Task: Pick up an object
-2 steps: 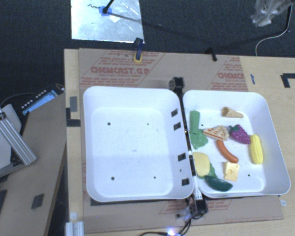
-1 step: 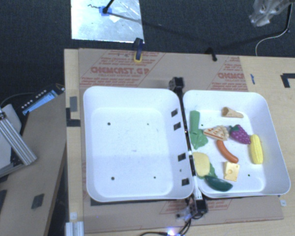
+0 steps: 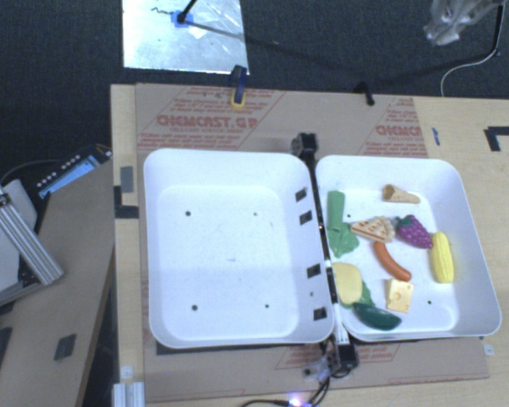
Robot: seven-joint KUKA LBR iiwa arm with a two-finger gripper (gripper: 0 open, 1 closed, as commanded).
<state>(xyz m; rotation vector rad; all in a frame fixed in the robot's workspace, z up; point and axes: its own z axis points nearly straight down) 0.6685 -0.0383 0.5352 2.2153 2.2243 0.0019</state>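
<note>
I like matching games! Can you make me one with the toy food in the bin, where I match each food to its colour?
Things:
1. corn cob
2. grapes
3. sausage
4. cucumber

Colours:
A. purple
B. dark green
C. yellow
D. orange-red

Pairs: 1-C, 2-A, 3-D, 4-B. All four lie in the right bin.

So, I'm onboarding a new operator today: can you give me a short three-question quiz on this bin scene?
1. True or false: all the toy food lies in the right bin.
2. Which item lies closest to that bin's right wall? A) corn cob B) sausage C) cheese wedge
3. Fill in: the purple item beside the pizza slice is a bunch of ____.

Key: 1 true; 2 A; 3 grapes.
</note>
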